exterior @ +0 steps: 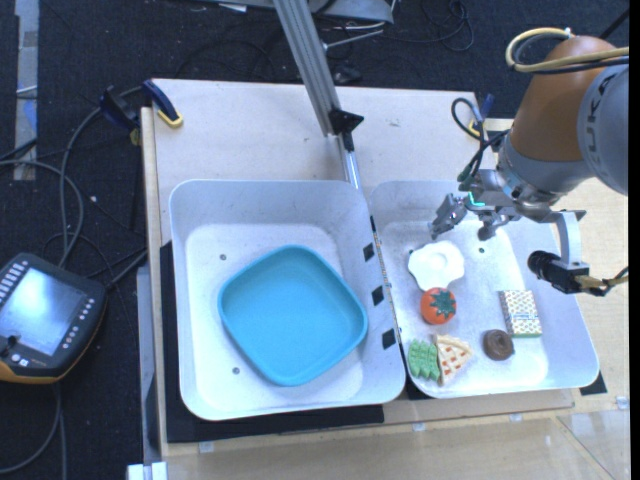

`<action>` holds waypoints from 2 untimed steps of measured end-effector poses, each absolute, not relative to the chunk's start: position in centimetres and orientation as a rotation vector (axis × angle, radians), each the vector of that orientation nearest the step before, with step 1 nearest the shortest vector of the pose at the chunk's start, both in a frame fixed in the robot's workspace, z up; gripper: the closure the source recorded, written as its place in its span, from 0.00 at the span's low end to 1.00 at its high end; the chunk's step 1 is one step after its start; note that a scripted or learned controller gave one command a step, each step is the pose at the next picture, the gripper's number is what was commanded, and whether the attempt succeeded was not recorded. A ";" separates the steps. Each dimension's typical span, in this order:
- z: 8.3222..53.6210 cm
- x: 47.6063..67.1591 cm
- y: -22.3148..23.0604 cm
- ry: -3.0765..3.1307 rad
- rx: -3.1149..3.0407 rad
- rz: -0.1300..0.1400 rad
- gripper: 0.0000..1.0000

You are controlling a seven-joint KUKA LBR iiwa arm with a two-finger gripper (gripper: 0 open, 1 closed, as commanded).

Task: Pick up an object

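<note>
From the camera above the bench, the arm (pixel 560 108) is reaching in from the right and hanging its gripper (pixel 463 218) over the far end of the right bin (pixel 570 368). The two fingers are standing apart with nothing between them — spread, by the look of it, so they can come down around something below.

Nearest beneath them, the white fried-egg toy (pixel 437 264) is lying flat on the bin floor, just toward the near side of the fingertips. It is the likeliest target; being a roundish blob, it is showing little of a long axis, perhaps stretching slightly left to right.

The red tomato (pixel 438 305) is sitting just below the egg, touching or nearly so. Nearer still, a green leafy piece (pixel 422 360) and a pizza slice (pixel 453 357) are lying side by side, the slice pointing toward the near rim. A brown round piece (pixel 498 344) and a patterned cracker block (pixel 520 313) are resting to the right — the block's long axis running roughly far to near.

In the left bin (pixel 190 208), a blue tray (pixel 290 313) is sitting turned at an angle, well apart from the toys.
</note>
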State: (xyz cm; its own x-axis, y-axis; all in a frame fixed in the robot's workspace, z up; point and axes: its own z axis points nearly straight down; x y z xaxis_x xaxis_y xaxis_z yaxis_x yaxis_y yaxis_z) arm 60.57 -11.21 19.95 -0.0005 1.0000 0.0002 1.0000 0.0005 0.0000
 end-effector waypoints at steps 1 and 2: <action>19.9 60.6 -11.2 -2.222 -2.221 0.000 0.00; 14.6 59.7 -11.9 -2.218 -2.219 0.005 0.00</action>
